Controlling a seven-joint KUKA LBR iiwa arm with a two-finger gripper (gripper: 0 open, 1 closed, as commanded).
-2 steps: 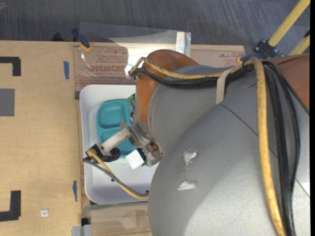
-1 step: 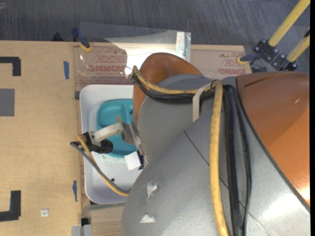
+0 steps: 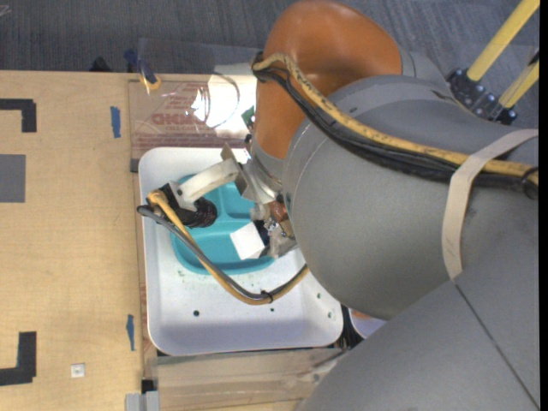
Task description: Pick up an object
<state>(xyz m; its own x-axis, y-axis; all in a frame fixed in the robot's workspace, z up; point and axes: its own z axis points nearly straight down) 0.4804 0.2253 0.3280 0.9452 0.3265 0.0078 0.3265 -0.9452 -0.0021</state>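
- Seemingly the pick is not yet done. In the camera view, the pincer (image 3: 272, 229) is down inside the white bin (image 3: 171, 319) at the lower middle of the frame. It sits close over a teal dish-like object (image 3: 221, 223), and nothing can be seen lifted clear of the bin.
- Whether the pincer is apart or together I cannot tell, because the wrist and the bulk of the grey arm (image 3: 385, 212) cover it from the right.
- The teal object, the likely target, lies on the bin floor in the bin's upper half, left of the pincer.
- A small white piece (image 3: 247, 243) sits at the teal object's lower right edge, just beside the pincer. I cannot tell whether it is a loose thing or part of the tool.
- By my judgement, what is left is a secure grip and a lift out of the bin.
- A shiny clear wrapping (image 3: 184, 114) lies above the bin in the upper middle, and what it covers is unclear. The tan counter (image 3: 68, 229) fills the left of the frame.
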